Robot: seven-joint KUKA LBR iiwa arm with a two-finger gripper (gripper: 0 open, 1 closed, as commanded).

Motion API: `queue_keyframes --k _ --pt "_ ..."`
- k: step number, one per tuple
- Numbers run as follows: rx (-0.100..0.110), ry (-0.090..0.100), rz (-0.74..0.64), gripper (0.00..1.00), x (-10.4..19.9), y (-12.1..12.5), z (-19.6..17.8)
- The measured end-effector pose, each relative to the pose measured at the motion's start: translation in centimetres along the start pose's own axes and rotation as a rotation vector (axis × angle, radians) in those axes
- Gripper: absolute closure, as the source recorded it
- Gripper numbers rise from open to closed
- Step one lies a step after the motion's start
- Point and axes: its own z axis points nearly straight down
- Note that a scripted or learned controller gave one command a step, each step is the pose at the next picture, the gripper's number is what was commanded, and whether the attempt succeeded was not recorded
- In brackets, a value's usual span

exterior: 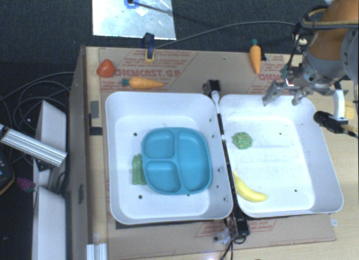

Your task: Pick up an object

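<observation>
Tool spread open, grasping nothing, over right bin's far rim. Inside that bin: one banana, one green ball. Beyond it: two carrots.

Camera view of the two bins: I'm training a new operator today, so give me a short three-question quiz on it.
1. True or false: the gripper holds the banana.
2. Which bin holds the blue plate?
A. left bin
B. right bin
3. Fill in: the green ball lies in the same bin as the ____.

Key:
1. False; the fingers are spread with nothing between them, over the right bin's far edge, while the banana lies at its near left.
2. A
3. banana
</observation>
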Motion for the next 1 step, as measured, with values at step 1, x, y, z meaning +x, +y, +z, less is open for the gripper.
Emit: queue_keyframes --k 1 --pt "-0.011 -0.004 0.002 0.0 3.01 -4.34 10.59"
